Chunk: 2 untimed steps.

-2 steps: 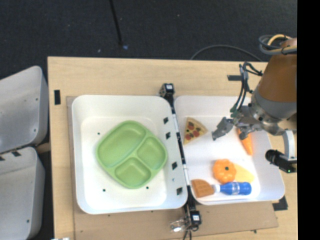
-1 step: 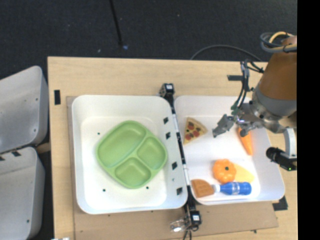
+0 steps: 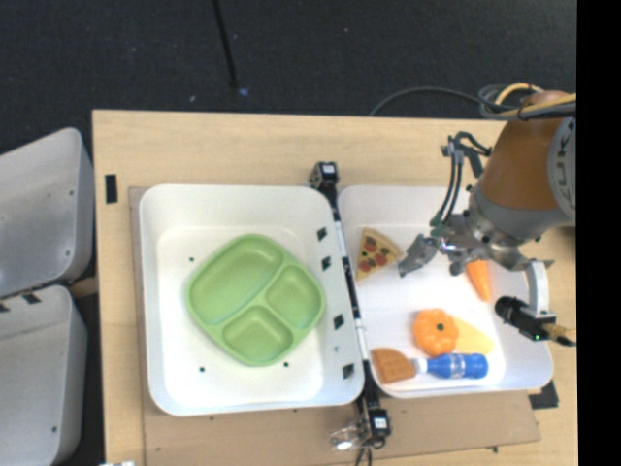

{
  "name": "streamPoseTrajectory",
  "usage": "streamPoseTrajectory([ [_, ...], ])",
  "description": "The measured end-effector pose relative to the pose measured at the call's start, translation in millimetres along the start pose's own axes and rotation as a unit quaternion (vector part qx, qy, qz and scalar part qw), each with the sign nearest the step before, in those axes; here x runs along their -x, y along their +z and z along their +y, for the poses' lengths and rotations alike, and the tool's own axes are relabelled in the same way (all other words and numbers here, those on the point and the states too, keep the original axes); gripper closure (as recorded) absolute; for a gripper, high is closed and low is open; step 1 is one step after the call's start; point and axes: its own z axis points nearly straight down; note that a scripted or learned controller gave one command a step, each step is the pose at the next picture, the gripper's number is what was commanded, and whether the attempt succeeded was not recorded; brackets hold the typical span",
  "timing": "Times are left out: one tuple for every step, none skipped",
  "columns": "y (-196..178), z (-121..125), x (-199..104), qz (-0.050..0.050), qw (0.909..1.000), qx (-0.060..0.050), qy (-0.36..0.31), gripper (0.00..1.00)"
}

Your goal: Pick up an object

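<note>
My gripper (image 3: pixel 439 258) hangs over the upper middle of the right bin (image 3: pixel 514 372), its fingers spread open with nothing between them. A pizza slice (image 3: pixel 376 252) lies just left of it. An orange carrot (image 3: pixel 479 279) lies just to its right, partly under the wrist. Nearer the front sit an orange pumpkin (image 3: pixel 437 330), a yellow piece (image 3: pixel 473 338), a blue bottle (image 3: pixel 456 367) and a brown toast piece (image 3: pixel 391 364).
The left bin (image 3: pixel 165 377) holds a green divided plate (image 3: pixel 255 299). A raised divider with black clips (image 3: pixel 342 280) runs between the bins. Cables (image 3: pixel 456 178) hang by the arm's wrist.
</note>
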Motion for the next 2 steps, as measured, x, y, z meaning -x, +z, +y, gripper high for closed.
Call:
streamPoseTrajectory([
  [61.6, 3.5, 5.6, 0.000, 1.0000, 0.000, 0.001, 0.00],
  [89.1, 3.1, 6.8, 0.000, 1.0000, 0.000, 0.001, 0.00],
])
